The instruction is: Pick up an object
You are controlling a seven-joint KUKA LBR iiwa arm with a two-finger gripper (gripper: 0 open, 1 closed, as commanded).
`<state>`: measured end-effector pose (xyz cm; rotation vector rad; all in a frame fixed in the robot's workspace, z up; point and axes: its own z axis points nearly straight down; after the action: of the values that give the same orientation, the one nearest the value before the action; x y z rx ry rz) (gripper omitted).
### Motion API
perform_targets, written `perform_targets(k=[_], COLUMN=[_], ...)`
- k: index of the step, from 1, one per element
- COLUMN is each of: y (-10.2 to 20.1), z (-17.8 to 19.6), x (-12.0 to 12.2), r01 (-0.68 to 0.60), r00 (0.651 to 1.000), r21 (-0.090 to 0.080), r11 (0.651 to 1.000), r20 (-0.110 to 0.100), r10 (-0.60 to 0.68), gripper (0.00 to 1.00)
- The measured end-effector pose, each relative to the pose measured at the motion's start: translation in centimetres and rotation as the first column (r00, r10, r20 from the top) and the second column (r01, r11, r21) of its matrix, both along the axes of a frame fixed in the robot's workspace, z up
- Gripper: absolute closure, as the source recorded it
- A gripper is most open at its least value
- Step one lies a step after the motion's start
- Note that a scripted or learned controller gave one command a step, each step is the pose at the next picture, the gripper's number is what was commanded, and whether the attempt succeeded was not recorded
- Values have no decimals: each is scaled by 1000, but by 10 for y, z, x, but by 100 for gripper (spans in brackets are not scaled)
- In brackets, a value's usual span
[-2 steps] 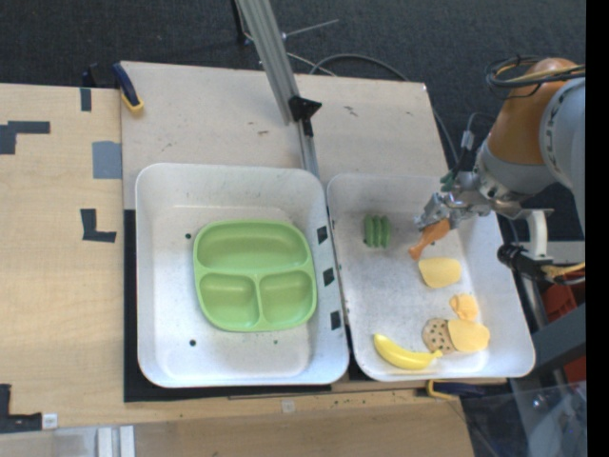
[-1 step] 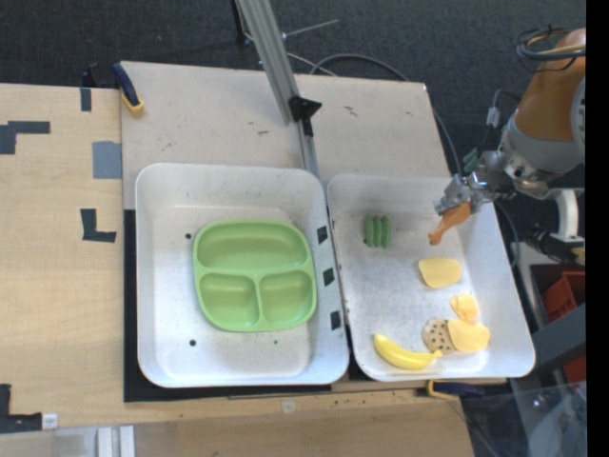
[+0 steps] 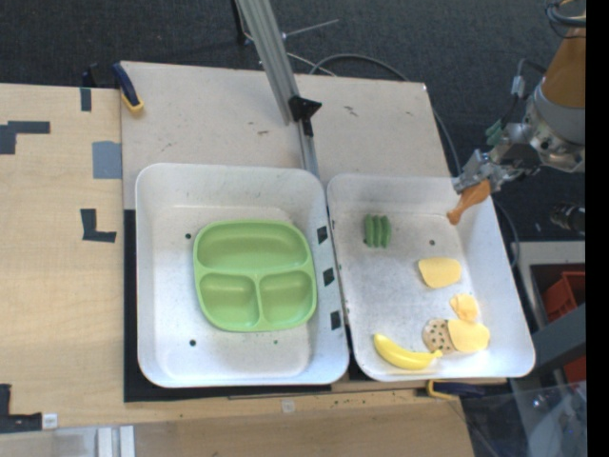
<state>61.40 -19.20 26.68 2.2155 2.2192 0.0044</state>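
Orange carrot-like piece (image 3: 467,202) hangs pinched in the gripper (image 3: 478,187), above the right bin's (image 3: 400,188) upper right rim. Long axis slants: lower tip down-left, upper end up-right into the fingers. Below in that bin: green piece (image 3: 377,230), yellow chip (image 3: 440,272), banana (image 3: 402,353).

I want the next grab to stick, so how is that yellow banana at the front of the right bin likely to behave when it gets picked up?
The banana looks like a small glossy toy, so probably light and stiff, perhaps slippery. Its curved shape may pivot or rock when nudged. It lies beside a spotted cookie, so closing fingers could bump that too.
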Motion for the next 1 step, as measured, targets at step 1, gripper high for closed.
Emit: perform_targets(k=[1], y=[63], z=[-8], x=[-6], r01=[-5], r00=[1000], r21=[3], r11=[1000], r20=[-8], r10=[5], gripper=[100])
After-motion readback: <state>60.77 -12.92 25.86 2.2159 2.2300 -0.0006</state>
